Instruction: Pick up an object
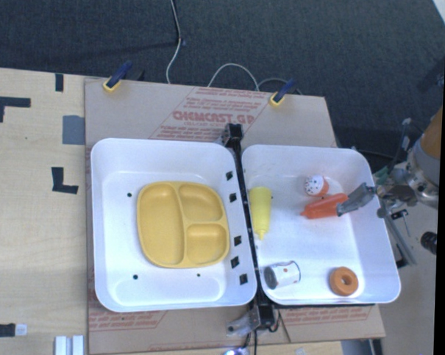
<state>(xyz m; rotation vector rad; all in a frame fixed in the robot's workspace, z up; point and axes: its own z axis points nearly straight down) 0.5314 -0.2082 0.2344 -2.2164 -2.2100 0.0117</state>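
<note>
Where the bench edge comes nearest the camera, a small orange ring-shaped doughnut toy point(344, 281) lies in the front corner of the right white plastic bin point(323, 157), and a short grey-and-white cylinder point(281, 274) lies on its side to the left of it, close to the wall that divides the two bins. Beyond these, a pale yellow squeeze bottle point(260, 210) lies lengthwise against that same dividing wall. Across it, the left white plastic bin point(116, 165) holds a yellow plastic tray with three compartments point(182, 224), lying flat near the bin's middle. Farther back in the right bin an orange carrot-shaped toy point(323, 206) lies slanted, with a small white rounded toy marked in red point(315, 186) just behind it. The grey two-finger gripper point(356, 199) reaches in over the bin's right wall, its dark tip right at the carrot's right end; whether its jaws are parted or closed, and whether they grip the carrot, cannot be told. Both bins rest on a brown cardboard sheet with red print point(203, 115), held at its far edge by two blue-and-yellow clamps point(117, 76).
</note>
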